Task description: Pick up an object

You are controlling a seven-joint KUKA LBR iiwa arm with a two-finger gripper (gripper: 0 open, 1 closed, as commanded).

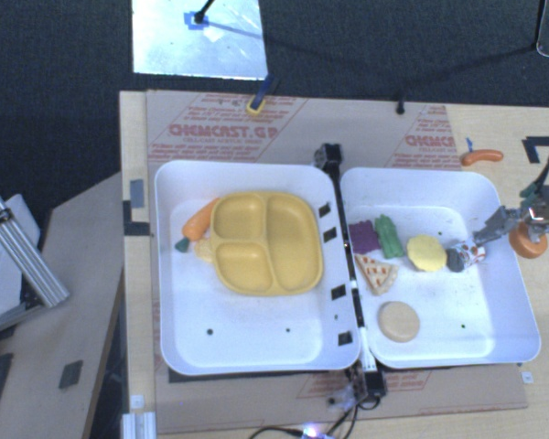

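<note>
Right beside the claw (pixel 459 258), on its left, sits a round yellow toy (pixel 427 252) in the right white bin (pixel 503 199). I cannot tell if the claw is shut. Farther left lie a green toy vegetable (pixel 388 236), a purple toy (pixel 363 237) and a pizza slice toy (pixel 377 273). Below is a tan round cookie (pixel 399 321).

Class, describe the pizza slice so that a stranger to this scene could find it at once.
Start at the right bin of the two white ones. Near its left wall, below the purple toy and the green toy, lies the pizza slice. It alone is a triangle, pale with red dots; the yellow disc and tan disc nearby are round.
</note>
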